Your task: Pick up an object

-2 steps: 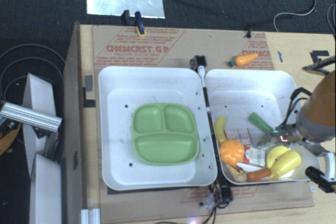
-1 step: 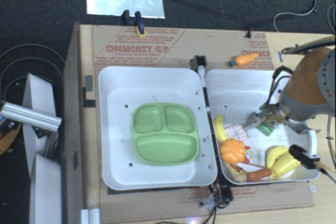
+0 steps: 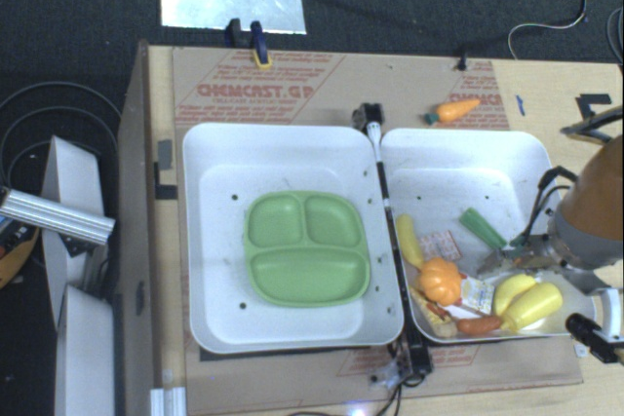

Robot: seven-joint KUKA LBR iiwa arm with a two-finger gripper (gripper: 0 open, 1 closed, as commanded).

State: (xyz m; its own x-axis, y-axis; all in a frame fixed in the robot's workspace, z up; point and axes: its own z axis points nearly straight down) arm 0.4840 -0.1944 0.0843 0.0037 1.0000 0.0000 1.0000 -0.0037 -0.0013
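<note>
arm (image 3: 595, 209): enters from right edge, wrist low over right bin, near its right wall
gripper (image 3: 514, 257): reaches left into right bin (image 3: 458, 151), tips just above the object pile
fingers: too small and dark to read, cannot tell
objects: yellow pieces (image 3: 531, 300), orange ball (image 3: 441, 281), green block (image 3: 483, 228), all at right bin's front
left bin (image 3: 214, 161): green divided plate (image 3: 307, 248) in middle
bench: toy carrot (image 3: 456, 110) behind right bin

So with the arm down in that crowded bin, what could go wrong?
The gripper sits among toys packed close: the orange, yellow pepper and green stick. It may well close on nothing or nudge a neighbour aside. Things piled against the bin wall look hard to get fingers around.
</note>
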